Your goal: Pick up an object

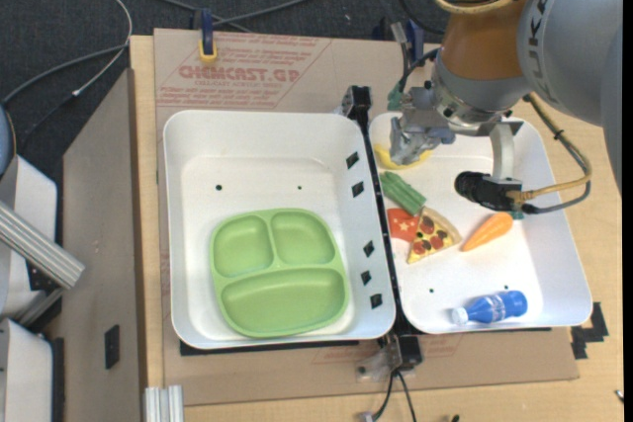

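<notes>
Dark carpet crossed by cables surrounds the brown cardboard-covered tabletop (247, 64). A glossy lime-green plastic divided plate (280, 270) is laid flat in the left shallow white bin (188, 212). In the right shallow white bin (564, 282), toy foods are scattered for picking: a green pod (404, 189), a pizza slice (431, 235), an orange carrot (488, 231), a blue bottle (492, 307). The metal gripper (410, 145) is lowered over a yellow object (419, 153); whether its fingers are open or closed cannot be told.

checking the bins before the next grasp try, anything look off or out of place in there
Nothing looks spilled or damaged. The green divided plate lies flat in the left bin. In the right bin, the pizza slice, carrot and small blue bottle lie loose on their sides. The gripper is down over something yellow.
</notes>
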Motion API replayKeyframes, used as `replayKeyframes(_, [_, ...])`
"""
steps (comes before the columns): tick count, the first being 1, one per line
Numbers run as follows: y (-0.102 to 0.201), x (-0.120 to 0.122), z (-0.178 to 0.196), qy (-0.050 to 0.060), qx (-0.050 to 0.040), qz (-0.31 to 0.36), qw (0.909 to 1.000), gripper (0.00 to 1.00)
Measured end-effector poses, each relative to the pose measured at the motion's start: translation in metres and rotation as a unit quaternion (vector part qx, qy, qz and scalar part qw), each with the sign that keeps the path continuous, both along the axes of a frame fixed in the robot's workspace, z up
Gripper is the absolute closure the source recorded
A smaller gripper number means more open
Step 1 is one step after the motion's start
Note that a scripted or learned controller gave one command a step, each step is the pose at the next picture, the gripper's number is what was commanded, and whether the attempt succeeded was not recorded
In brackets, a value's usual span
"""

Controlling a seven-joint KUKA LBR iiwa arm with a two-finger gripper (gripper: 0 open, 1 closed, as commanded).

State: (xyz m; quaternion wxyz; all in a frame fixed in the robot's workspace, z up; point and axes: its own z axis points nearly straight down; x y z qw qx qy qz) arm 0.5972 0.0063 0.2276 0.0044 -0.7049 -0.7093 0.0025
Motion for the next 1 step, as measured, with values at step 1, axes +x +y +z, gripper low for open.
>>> replayKeyframes(1, [0.0587,-0.0207,0.003,0.0,-0.0003,0.001,1.0,1.0])
